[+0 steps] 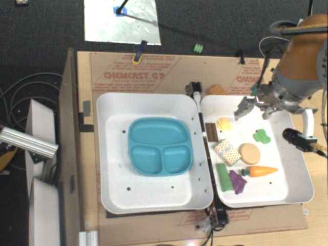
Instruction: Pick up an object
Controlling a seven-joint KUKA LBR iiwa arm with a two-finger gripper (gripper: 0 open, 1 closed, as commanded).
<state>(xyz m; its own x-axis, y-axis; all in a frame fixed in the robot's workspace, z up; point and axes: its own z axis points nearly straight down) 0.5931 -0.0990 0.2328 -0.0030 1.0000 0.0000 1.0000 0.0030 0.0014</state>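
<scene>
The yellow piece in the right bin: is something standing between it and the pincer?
Nothing visible does. The pincer hangs over the upper part of the right bin, and the yellow piece lies lower left of it with bare bin floor between them. The brown bar lies on its far side.

Below me sit two white bins: the left bin (115,137) carries one blue divided tray (160,146). The right bin (292,173) carries eight small items: one carrot (261,171), one grape bunch (237,181), one green block (223,177), one cracker (227,152), one tan disc (250,153), one green piece (262,136), one yellow piece (223,124), one brown bar (210,131).
</scene>
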